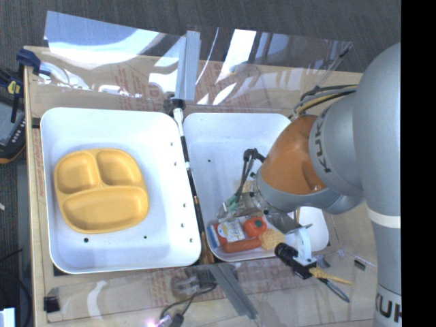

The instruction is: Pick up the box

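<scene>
From above, the worktop (pixel 122 298) carries two white bins. The left bin (pixel 163 182) holds a yellow divided tray (pixel 101 189). In the right bin (pixel 218 155), the box (pixel 230 233), red and white, lies at the near edge beside an orange item (pixel 255 225) and a pale yellow piece (pixel 270 238). The grey arm (pixel 340 155) bends low over them; the pincer (pixel 244 206) sits just above the box, but its state cannot be told

Yellow tray (pixel 102 189); white bins (pixel 170 247); red box (pixel 235 237); orange arm band (pixel 293 162)
</scene>
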Controlling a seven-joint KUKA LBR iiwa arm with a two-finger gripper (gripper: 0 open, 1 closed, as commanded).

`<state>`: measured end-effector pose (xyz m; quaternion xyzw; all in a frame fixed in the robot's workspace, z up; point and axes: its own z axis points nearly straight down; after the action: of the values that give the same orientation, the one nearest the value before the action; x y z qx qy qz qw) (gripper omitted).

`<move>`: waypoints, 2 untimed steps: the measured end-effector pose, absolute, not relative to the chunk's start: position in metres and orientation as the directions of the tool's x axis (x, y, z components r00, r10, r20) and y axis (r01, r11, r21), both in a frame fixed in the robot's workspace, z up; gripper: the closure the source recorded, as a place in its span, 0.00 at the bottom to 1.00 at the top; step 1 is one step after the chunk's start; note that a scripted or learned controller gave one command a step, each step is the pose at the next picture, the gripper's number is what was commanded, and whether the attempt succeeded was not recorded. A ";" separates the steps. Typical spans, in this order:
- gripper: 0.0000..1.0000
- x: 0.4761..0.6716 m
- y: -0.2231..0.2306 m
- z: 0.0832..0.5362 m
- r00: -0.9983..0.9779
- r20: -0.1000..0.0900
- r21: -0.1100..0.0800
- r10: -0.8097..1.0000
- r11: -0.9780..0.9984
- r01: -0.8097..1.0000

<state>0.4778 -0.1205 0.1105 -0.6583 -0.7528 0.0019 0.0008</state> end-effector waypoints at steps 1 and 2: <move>0.00 0.478 -0.120 0.110 -0.135 -0.002 -0.004 0.991 0.135 0.991; 0.00 0.479 -0.114 0.096 -0.144 -0.010 0.008 0.989 0.144 0.989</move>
<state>0.4785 -0.1140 0.0964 -0.6540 -0.7564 0.0003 -0.0064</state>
